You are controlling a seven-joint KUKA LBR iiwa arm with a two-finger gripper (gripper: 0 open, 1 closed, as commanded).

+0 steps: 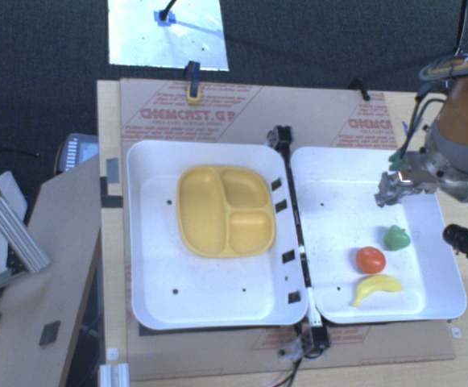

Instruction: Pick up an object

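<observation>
Right white bin: my gripper, jaw state indeterminate, hangs upper right above green toy, tomato, banana; their crowding risks a glancing miss.

Arm enters from right edge of my view, upper half of frame. Orange band sits above grey wrist, cables looping along its left side. Wrist angles down and to left. Gripper hangs at lower left end of arm, metallic, small in frame. I can't resolve finger spacing from here. Nothing seen between fingers.
</observation>
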